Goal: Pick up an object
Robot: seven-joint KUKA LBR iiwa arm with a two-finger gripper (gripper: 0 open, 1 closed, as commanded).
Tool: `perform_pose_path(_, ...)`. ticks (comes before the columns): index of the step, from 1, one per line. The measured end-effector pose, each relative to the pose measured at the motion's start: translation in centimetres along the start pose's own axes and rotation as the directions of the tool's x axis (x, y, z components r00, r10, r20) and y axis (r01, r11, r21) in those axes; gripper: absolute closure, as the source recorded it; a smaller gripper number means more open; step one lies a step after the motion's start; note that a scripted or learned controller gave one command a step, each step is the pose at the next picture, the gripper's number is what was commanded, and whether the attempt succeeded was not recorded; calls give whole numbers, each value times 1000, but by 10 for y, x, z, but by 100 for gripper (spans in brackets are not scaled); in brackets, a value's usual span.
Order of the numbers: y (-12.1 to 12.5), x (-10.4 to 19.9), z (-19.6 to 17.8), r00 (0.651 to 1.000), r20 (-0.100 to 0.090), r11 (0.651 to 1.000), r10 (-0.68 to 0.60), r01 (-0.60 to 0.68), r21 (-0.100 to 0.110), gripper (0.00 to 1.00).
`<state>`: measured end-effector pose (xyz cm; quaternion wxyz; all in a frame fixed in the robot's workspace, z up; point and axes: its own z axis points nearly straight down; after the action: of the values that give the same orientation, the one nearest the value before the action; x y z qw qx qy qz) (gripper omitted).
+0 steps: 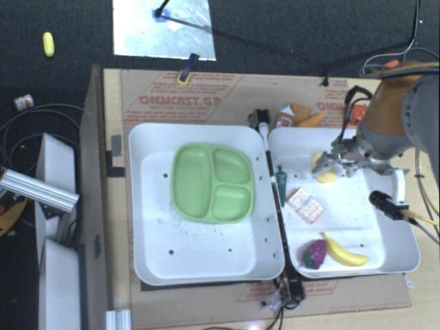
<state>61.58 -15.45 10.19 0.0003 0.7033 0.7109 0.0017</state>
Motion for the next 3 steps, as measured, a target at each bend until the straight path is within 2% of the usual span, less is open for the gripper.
perform_pose_path(1, 50, 19, 17, 1000, 2, 1000, 3, -3, -4, 0)
perform_pose_path(2, 38, 28, 18, 1000, 3, 1000, 5, -5, 2, 0)
perform_pose_path(3, 27, 21, 11, 1000, 3, 1000, 10, -10, 1, 0)
